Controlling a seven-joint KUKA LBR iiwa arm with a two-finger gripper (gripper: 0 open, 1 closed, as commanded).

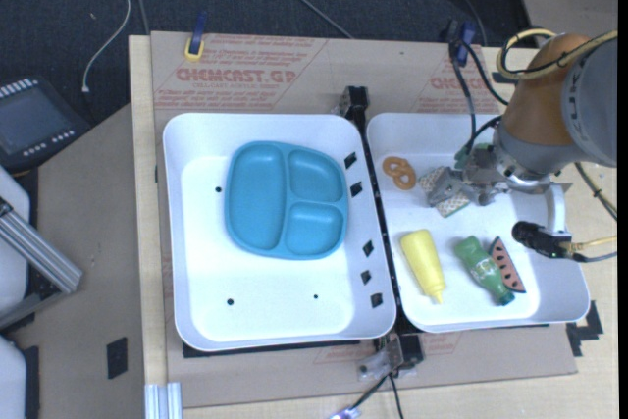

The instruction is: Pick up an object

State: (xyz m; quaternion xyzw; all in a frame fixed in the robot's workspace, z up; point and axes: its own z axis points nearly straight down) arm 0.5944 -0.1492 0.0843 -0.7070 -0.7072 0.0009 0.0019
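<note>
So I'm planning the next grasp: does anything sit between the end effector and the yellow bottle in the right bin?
Nothing visible does. The end effector hangs in the right bin, and the yellow bottle lies below and left of it, bare white floor between.

The arm enters from the right edge of the view, its grey body and orange band above the wrist sitting over the right bin's far right corner. The wrist angles down and leftward into that bin. The gripper is low over the bin's far half, near its middle; finger spacing is indistinct.
</note>
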